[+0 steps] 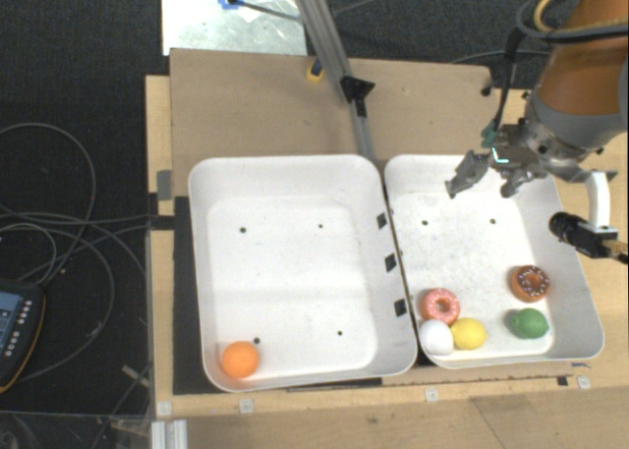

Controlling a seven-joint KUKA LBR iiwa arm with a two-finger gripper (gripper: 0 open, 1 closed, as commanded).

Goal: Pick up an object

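Note:
My gripper [488,180] hangs over the far part of the right bin [462,241], open, with nothing between its two grey fingers. Along that bin's near edge lie a pink frosted doughnut [439,305], a white ball [435,337], a yellow lemon [469,333] and a green lime [529,322]. A brown chocolate doughnut [530,283] sits just behind the lime. An orange [239,360] rests in the near left corner of the left bin [285,241]. All of these lie well below and apart from the gripper.
A slanted grey pole [329,44] crosses the back of the bench and ends near the gap between the bins. Black clips [390,260] sit along the divide. Cables trail on the floor at the left.

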